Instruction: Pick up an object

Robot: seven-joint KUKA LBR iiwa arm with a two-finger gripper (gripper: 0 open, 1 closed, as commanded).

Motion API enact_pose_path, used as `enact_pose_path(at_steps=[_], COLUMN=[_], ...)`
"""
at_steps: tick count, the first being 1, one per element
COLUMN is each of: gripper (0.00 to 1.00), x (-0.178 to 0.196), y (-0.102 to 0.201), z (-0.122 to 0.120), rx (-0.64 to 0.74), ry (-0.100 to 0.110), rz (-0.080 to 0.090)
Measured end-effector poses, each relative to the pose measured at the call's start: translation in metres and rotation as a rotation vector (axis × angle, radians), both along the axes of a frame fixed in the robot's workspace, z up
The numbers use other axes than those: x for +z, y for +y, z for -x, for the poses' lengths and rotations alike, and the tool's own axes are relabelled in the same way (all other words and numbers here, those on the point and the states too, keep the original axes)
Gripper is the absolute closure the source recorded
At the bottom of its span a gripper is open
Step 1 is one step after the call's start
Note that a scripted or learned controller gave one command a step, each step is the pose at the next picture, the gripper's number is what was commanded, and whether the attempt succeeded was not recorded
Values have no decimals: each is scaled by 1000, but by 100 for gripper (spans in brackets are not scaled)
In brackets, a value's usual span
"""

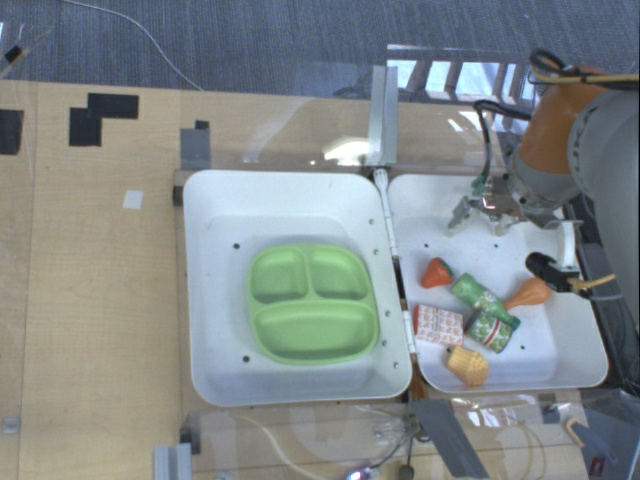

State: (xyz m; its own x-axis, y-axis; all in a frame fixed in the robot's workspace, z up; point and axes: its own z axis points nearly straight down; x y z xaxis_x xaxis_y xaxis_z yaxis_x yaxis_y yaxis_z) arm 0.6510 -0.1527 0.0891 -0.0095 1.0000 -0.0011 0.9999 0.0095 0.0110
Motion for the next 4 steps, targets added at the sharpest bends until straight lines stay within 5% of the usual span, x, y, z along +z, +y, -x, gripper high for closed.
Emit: enact_pose_path(at_steps=[2,3,4], gripper=[0,0,0], x=[4,1,3], y=[57,52,42], z=[84,4,79], rx=[-8,-2,-7], ry=[-7,-3,-3], rz=[1,0,0])
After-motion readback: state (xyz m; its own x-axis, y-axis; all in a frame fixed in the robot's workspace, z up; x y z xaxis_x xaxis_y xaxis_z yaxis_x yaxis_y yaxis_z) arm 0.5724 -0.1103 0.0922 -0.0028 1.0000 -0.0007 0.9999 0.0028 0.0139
